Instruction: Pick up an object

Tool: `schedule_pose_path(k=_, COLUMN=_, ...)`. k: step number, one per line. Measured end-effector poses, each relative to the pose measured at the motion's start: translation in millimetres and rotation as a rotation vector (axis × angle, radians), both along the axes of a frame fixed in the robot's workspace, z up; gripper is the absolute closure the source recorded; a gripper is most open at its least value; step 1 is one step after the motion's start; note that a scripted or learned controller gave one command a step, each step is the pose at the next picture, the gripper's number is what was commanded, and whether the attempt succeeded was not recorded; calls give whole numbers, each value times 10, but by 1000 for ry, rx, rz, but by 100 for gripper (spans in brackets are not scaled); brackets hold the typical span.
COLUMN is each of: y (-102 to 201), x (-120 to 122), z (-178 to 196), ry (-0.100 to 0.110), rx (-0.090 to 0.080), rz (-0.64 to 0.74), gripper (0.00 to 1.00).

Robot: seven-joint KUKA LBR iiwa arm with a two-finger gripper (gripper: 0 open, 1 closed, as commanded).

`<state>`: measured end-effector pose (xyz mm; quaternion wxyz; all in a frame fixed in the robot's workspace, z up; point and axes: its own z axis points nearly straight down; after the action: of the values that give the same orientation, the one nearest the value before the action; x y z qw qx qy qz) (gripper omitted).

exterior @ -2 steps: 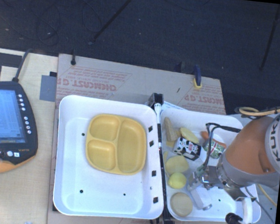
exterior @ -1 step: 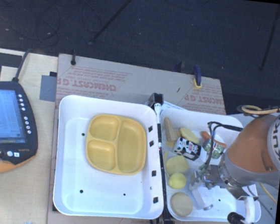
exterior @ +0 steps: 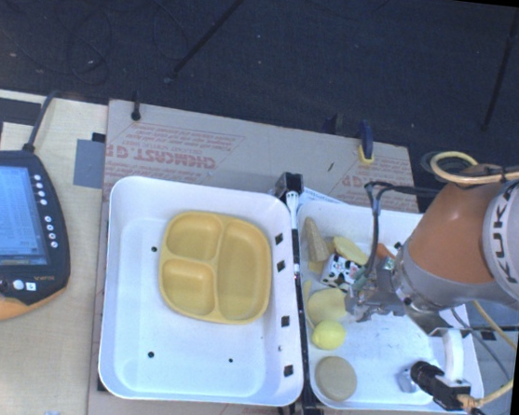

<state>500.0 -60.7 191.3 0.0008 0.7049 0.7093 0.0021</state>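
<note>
My gripper (exterior: pixel 364 297) is low in the right bin (exterior: pixel 383 344), near its middle. Just left of it lie a pale yellow round fruit (exterior: pixel 324 305) and a small white piece with black marks (exterior: pixel 335 270). A yellow lemon-like ball (exterior: pixel 328 334) sits below the pale fruit. A tan round disc (exterior: pixel 336 378) rests near the bin's front edge. At the back left of the bin are a long tan piece (exterior: pixel 314 242) and a yellow piece (exterior: pixel 349 250). The wrist hides whatever lies under it.
The left bin (exterior: pixel 127 327) holds a yellow divided plate (exterior: pixel 216 267) toward its back. A control pendant (exterior: pixel 8 227) lies on the bench at far left. The divider (exterior: pixel 291 290) between the bins runs close to the crowded objects.
</note>
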Motion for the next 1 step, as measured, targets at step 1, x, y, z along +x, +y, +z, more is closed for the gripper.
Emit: schedule_pose_path(k=1, y=-25, x=-19, z=-42, ry=8, rx=-1, rz=-4, gripper=0)
